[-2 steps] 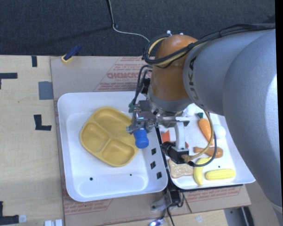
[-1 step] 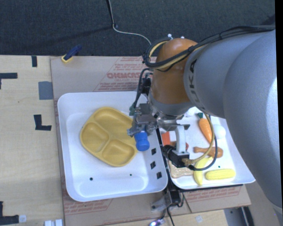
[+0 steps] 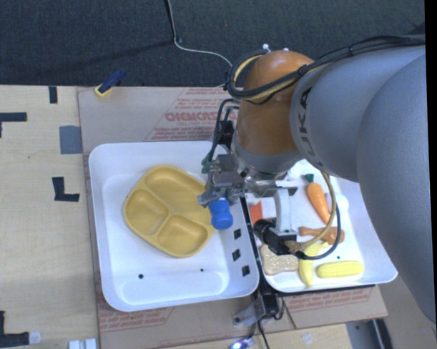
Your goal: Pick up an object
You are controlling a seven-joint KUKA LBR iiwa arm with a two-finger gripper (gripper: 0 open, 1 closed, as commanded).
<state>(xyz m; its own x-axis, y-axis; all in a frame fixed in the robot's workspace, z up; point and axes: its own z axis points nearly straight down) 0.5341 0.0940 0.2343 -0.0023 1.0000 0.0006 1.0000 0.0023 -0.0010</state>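
Place: robotics lab, test bench
Arm: industrial KUKA arm (image 3: pixel 359 115), cabling exposed
Bench: cardboard sheet (image 3: pixel 152 115), black tape marks (image 3: pixel 5 124) on wood
Bins: two white bins (image 3: pixel 106 231) with toy food (image 3: pixel 317 199)

Red print on the cardboard sheet (image 3: pixel 175 116) under the bins, far side, reads upside down from this view; too faint to make out. White letters on the grey arm (image 3: pixel 300 124), likely "KUKA", seen edge-on, partly legible.
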